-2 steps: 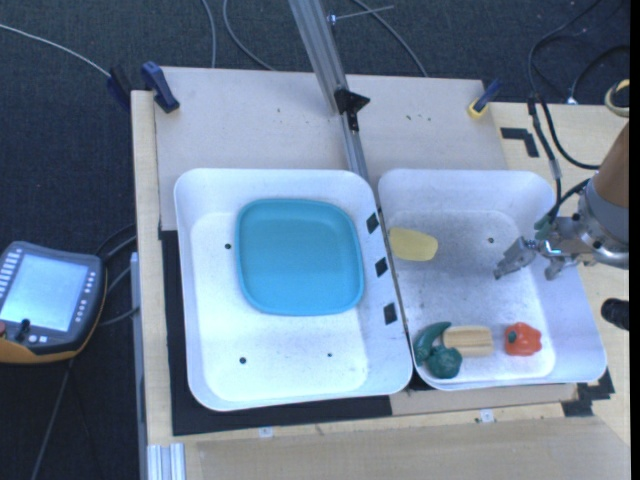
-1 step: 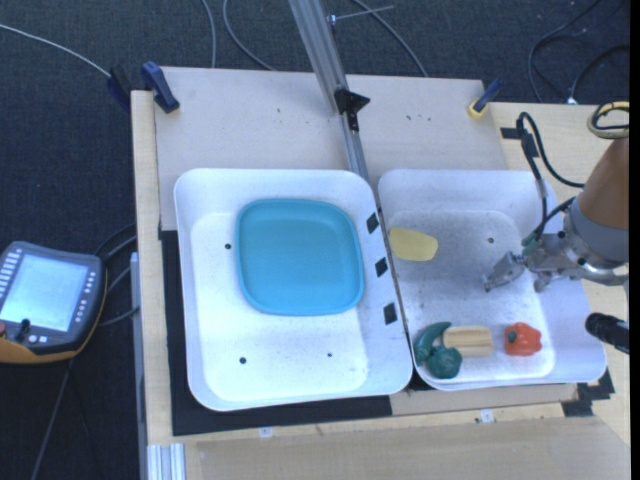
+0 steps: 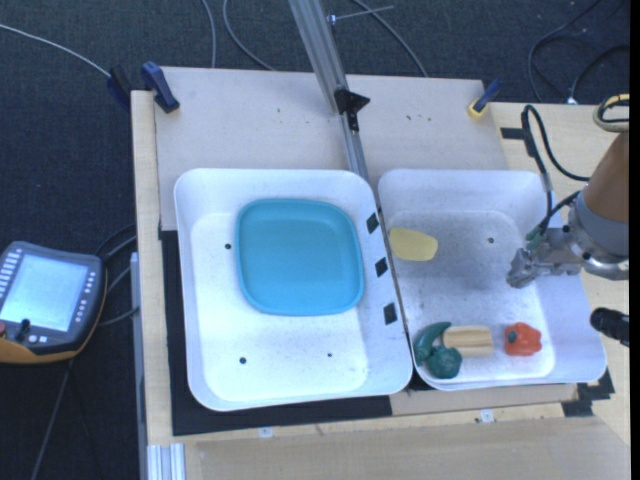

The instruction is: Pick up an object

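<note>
In the right bin (image 3: 450, 193) lie a pale yellow flat piece (image 3: 413, 245) near its left wall, a green pepper-like toy (image 3: 437, 351) at the front left, a tan block (image 3: 468, 340) beside it, and a small red pepper-like toy (image 3: 521, 339) at the front right. My gripper (image 3: 524, 268) hangs over the right side of this bin, above and slightly behind the red toy, with nothing visible in it. The arm comes in from the right edge.
The left bin (image 3: 200, 268) holds a turquoise square plate (image 3: 300, 256). A metal pole (image 3: 325, 53) slants down to the divide between the bins. A handheld pendant (image 3: 45, 298) lies off the bench at left. Cables run at the far right.
</note>
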